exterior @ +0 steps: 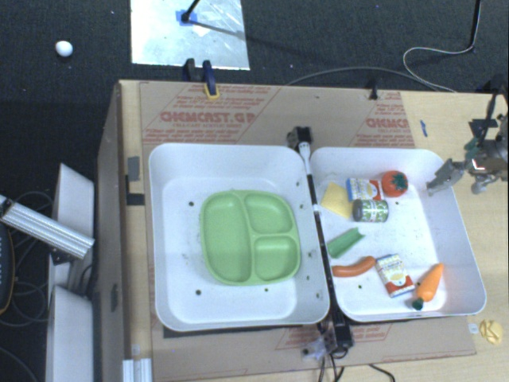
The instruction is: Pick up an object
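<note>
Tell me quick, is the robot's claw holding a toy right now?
Gripper: holding nothing, at the right bin's upper right rim; open or closed cannot be told.

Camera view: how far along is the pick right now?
Done: nothing is lifted yet. The red tomato, green-labelled can, orange carrot and red sausage all lie in the right white bin. In hand: the gripper sits at that bin's right rim, carrying nothing visible. Left: descend, grasp, lift.
</note>
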`<state>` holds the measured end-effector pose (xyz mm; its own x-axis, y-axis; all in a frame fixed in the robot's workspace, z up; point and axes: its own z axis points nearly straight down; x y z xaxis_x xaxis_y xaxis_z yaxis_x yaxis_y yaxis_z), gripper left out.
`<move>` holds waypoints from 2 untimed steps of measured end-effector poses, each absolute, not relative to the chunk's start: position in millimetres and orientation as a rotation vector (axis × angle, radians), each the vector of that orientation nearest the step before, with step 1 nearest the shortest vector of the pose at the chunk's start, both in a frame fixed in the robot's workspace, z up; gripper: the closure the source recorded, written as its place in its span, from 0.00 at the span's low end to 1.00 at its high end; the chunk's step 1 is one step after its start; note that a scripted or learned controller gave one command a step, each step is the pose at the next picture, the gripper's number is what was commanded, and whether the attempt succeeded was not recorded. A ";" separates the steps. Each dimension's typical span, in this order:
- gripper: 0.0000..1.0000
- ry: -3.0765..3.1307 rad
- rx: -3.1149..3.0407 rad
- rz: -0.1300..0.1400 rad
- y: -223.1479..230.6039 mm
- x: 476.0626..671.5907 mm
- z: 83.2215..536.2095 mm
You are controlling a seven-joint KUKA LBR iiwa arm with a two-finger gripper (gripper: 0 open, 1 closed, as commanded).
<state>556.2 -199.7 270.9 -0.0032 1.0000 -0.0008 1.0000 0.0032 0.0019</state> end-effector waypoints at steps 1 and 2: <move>0.00 2.229 2.218 -0.002 -205.5 614.8 161.0; 0.00 2.220 2.208 0.010 -178.7 664.8 90.0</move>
